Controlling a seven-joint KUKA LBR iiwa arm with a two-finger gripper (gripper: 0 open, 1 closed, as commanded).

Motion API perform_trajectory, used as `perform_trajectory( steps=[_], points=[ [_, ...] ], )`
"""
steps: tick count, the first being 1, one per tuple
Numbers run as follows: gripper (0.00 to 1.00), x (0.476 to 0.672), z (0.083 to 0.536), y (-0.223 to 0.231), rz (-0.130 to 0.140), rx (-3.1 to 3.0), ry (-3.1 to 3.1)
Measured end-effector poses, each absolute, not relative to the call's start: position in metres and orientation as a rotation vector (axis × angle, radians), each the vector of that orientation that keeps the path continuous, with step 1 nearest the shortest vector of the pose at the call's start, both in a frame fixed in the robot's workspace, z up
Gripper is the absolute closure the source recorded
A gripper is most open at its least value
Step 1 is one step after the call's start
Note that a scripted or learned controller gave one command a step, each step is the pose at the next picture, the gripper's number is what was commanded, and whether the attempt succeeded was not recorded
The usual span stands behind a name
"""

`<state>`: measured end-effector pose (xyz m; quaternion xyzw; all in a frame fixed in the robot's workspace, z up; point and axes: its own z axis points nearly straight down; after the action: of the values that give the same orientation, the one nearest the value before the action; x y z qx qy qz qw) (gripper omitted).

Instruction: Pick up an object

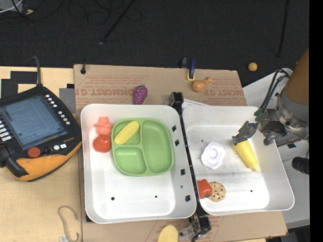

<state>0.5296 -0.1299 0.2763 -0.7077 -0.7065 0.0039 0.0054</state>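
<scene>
On cardboard-covered bench [116,84], two white bins [131,205], dark floor [151,24] behind

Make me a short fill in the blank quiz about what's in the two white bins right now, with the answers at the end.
1. The yellow corn cob lies in a compartment of the ____ plate.
2. The cookie sits in the ____ bin as this view shows it.
3. The red-orange toy stands in the left bin, to the ____ of the plate.
4. The tool is above the yellow cone-shaped object, which lies to the right of the ____ object.

Missing words: green; right; left; white
</scene>
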Motion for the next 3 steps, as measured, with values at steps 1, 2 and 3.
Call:
perform_trajectory(
  steps=[1, 2, 3],
  points=[
    [0.00, 0.531, 0.282, -0.130, 0.001, -2.220, -2.221],
    [0.00, 0.527, 0.219, -0.130, 0.007, -2.215, -2.217],
    [0.00, 0.523, 0.174, -0.132, 0.005, -2.216, -2.218]
  ],
)
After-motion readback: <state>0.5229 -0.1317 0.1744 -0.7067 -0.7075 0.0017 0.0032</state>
